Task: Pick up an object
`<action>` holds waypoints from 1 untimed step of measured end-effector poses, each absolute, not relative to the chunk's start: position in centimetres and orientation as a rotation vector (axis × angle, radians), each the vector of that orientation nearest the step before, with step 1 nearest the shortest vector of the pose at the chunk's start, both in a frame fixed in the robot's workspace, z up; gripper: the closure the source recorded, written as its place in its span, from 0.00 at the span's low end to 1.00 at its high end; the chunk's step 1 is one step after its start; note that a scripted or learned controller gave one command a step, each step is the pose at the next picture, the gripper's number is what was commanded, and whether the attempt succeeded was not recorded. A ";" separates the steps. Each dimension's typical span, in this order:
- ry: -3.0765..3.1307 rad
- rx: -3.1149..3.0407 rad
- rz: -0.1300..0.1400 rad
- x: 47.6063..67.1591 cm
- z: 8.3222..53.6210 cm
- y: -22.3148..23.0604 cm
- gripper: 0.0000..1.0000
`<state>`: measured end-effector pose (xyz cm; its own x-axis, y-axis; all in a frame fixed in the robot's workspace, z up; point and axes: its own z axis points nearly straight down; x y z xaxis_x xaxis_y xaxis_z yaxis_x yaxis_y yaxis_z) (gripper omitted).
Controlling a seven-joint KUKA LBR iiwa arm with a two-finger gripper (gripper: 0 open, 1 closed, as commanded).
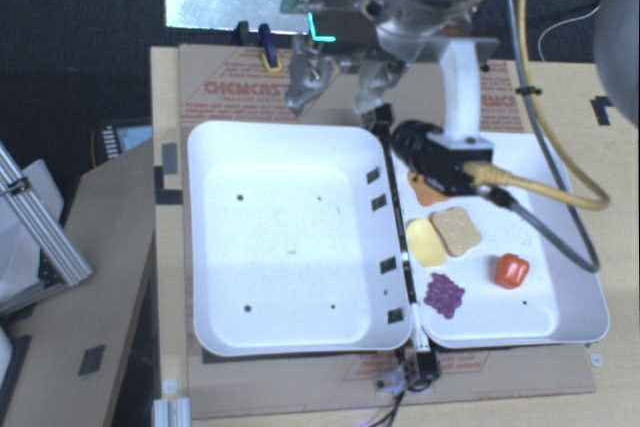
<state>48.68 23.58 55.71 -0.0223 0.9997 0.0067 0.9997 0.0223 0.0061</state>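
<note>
The right bin point(560, 315) holds several small items: a yellow piece point(425, 242), a tan slice of toast point(457, 229), a red pepper point(511, 270), a purple bunch of grapes point(444, 293), and an orange piece point(428, 187) partly hidden under a black fitting. My gripper point(338, 90) hangs high over the far edge of the left bin point(210, 215), up and left of these items. Its two fingers point(303, 85) stand apart, open, with nothing between them.
A white post with a black fitting point(440, 158) and a yellow cable point(545, 190) reaches across the back of the right bin. The divider between the bins point(398, 235) carries black clips. A blue and yellow clamp point(268, 47) sits behind the left bin.
</note>
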 end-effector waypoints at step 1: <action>-2.250 -2.192 -0.019 48.7 56.9 23.6 1.00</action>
